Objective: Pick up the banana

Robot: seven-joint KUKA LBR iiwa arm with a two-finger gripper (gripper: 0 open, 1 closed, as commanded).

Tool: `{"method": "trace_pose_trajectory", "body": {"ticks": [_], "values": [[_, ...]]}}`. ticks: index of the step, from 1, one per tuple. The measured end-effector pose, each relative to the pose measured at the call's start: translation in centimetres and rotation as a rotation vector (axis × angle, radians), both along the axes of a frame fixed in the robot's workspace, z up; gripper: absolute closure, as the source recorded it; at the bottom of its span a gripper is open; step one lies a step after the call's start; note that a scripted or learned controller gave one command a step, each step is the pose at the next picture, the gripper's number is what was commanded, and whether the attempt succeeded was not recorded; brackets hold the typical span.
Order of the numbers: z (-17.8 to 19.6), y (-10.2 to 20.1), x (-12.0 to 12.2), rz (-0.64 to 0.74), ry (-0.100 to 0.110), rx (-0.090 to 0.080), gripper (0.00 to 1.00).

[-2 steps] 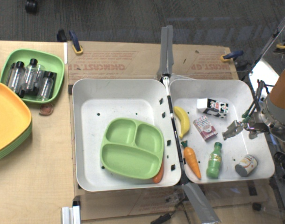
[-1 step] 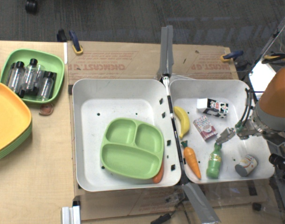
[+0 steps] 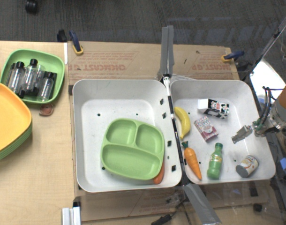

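The yellow banana (image 3: 182, 121) lies in the right bin (image 3: 237, 89), against its left wall, curved and running roughly top to bottom. My gripper (image 3: 241, 134) hangs over the right side of the same bin, well to the right of the banana and not touching it. A pink packet (image 3: 205, 128) lies between the banana and the gripper. Nothing shows in the gripper's grasp.
The right bin also holds a black-and-white carton (image 3: 213, 107), a carrot (image 3: 193, 162), a green bottle (image 3: 215, 161) and a can (image 3: 247, 166). A green divided plate (image 3: 132, 149) fills the left bin (image 3: 86, 125). A green tray of bottles (image 3: 33, 76) and yellow plates (image 3: 9, 125) sit far left.
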State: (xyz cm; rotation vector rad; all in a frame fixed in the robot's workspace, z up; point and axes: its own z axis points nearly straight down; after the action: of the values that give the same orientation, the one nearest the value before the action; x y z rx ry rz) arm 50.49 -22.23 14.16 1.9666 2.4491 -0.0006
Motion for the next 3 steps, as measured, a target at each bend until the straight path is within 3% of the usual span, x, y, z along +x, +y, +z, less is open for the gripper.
{"method": "trace_pose_trajectory", "body": {"ticks": [1, 2, 3], "values": [[-5.0, 0.1, -1.5, 0.343, 0.001, 0.002, 0.0], [-4.1, 0.0, -1.4, 0.339, -0.001, 0.002, 1.0], [1.5, 0.1, -0.4, -0.096, 0.0, -0.001, 1.0]]}}
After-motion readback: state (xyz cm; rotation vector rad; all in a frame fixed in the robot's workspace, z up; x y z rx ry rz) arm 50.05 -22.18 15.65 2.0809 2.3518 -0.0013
